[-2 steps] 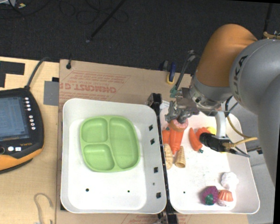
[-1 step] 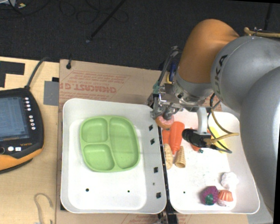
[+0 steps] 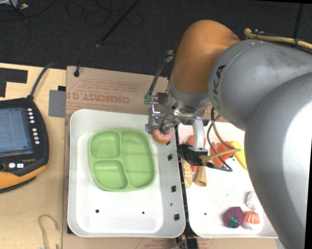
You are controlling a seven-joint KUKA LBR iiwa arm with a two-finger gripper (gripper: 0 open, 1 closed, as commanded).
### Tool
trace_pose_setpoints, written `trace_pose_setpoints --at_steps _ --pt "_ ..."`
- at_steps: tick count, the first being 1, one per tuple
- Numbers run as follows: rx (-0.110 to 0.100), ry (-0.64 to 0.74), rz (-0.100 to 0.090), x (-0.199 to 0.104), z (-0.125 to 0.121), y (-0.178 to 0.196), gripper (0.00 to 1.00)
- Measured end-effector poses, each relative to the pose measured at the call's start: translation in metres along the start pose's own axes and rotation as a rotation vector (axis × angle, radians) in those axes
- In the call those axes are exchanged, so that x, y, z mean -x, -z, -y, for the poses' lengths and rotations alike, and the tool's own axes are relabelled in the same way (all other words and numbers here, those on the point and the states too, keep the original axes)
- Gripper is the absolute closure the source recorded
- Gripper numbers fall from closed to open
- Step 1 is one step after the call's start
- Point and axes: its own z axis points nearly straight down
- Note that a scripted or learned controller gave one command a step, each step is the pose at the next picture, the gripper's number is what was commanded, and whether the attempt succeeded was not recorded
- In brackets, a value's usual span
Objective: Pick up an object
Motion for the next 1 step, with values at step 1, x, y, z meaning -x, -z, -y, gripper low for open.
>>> trace_pose_setpoints --at_steps 1 --pt "0.001 -0.004 0.002 -0.0033 -0.0105 0.0051 1.00"
